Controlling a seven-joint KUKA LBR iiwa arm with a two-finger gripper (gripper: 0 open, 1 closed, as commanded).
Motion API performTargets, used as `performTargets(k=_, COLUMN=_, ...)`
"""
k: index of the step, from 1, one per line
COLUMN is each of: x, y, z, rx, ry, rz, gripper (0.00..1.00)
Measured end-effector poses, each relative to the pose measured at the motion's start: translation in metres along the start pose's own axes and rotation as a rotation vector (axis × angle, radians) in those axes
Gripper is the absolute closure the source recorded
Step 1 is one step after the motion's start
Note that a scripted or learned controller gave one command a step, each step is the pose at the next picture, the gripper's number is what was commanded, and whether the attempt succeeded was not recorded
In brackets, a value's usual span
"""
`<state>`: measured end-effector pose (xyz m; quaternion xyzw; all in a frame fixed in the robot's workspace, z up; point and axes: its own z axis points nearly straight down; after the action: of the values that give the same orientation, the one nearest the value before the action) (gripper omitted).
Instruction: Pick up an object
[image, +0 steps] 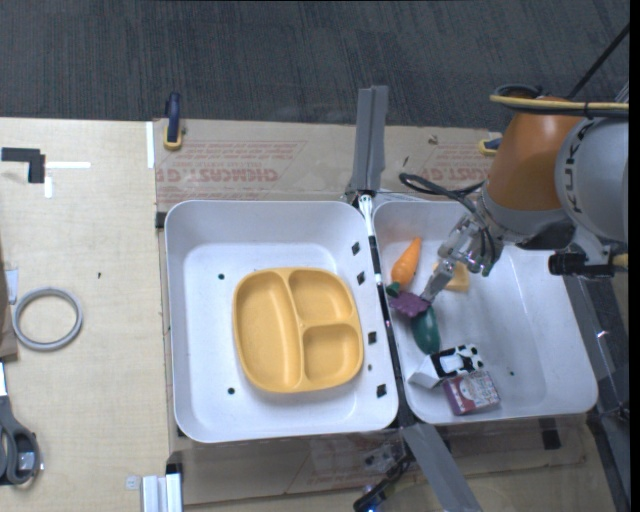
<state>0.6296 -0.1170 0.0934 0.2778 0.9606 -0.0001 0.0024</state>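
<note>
The gripper (440, 283) is hovering in the right bin (540, 330), just beside a toy carrot (406, 261); whether its jaws are spread, I cannot tell. The carrot is looking light, stiff and smooth-skinned: grasping across its thick middle seems safest.

I can't read whether the two-finger gripper (443, 276) is closed; it blurs against a pale yellow object (459, 279) it half covers. The grey arm with orange band (560, 170) runs off the right edge, and grey-handled scissors (17, 452) off the left.
</note>
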Motion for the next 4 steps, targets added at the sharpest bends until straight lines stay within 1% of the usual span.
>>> performTargets(k=1, x=-0.001, y=0.001, z=-0.011, rx=-0.001, ry=-0.005, rz=-0.002, gripper=1.00)
performTargets(k=2, x=-0.006, y=0.021, z=-0.026, rx=0.000, ry=0.001, rz=0.050, gripper=1.00)
performTargets(k=3, x=-0.005, y=0.006, z=-0.002, rx=-0.001, ry=0.000, rz=0.888, gripper=1.00)
performTargets(k=4, x=-0.004, y=0.005, z=0.000, rx=0.002, ry=0.001, rz=0.888, gripper=0.00)
